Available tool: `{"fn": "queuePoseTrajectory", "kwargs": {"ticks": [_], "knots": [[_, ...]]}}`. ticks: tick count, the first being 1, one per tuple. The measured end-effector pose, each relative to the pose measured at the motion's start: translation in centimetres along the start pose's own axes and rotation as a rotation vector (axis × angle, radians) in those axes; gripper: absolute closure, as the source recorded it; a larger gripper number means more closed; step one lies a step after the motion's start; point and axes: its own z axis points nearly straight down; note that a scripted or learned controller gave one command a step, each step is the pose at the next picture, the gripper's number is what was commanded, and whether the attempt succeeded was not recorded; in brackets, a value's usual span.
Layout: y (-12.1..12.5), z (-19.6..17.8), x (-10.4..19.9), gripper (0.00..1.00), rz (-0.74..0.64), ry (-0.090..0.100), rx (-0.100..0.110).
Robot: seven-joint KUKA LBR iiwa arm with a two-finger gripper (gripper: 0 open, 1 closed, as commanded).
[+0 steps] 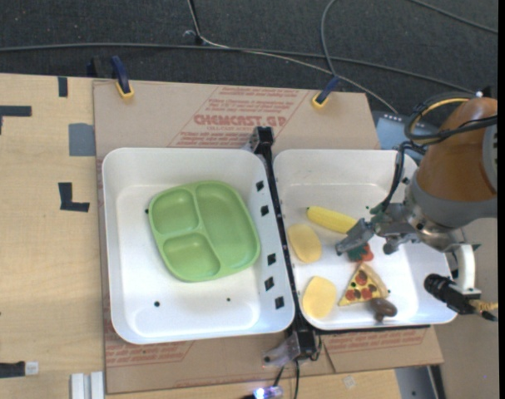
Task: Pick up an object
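Observation:
The right bin (335, 169) holds a yellow banana-like piece (330, 219), a pale yellow round piece (304, 243), another yellow piece (319, 297) near the front wall, and a pizza slice toy (366, 287) with a brown end. My gripper (356, 241) reaches in from the right and hangs low over the bin, between the banana piece and the pizza slice. Its dark fingers point left, close to a small red-and-green item. Nothing is clearly between the fingers.
The left bin (127, 223) holds a green divided plate (204, 230). A black divider (270, 223) runs between the bins. The arm's orange band (456, 160) and grey wrist cover the right bin's right wall. Cables cross the dark floor behind.

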Motion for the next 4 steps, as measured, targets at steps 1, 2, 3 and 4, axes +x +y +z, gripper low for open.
{"fn": "queuePoseTrajectory", "kwargs": {"ticks": [1, 2, 3, 4], "knots": [[0.3, -0.6, 0.0, 0.0, -0.004, -0.002, -0.013], [0.4, 4.1, -0.7, 0.0, -0.003, -0.001, -0.009], [0.6, 8.4, -0.8, 0.0, -0.004, -0.002, -0.011], [0.6, 10.4, -0.8, 0.0, -0.004, -0.003, -0.015]]}}
